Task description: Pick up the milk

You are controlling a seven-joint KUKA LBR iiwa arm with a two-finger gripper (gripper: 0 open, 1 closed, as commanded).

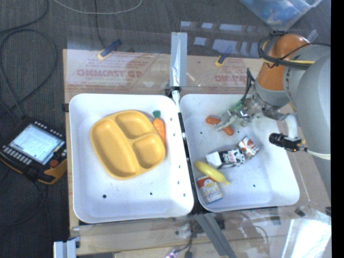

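The milk (228,157) is a small white carton with black cow patches, lying on its side in the middle of the right bin (279,190). My gripper (239,113) hangs low over the far part of that bin, above and slightly right of the milk and apart from it. It is close to two small orange-red pieces (213,120) (228,130). The grey arm with its orange band (279,63) comes in from the right.
A red, white and black pack (249,146) touches the milk's right end. A banana (211,172) and a small jar (209,190) lie just in front of the milk. The left bin (86,198) holds a yellow divided plate (127,143) and a carrot (159,128).
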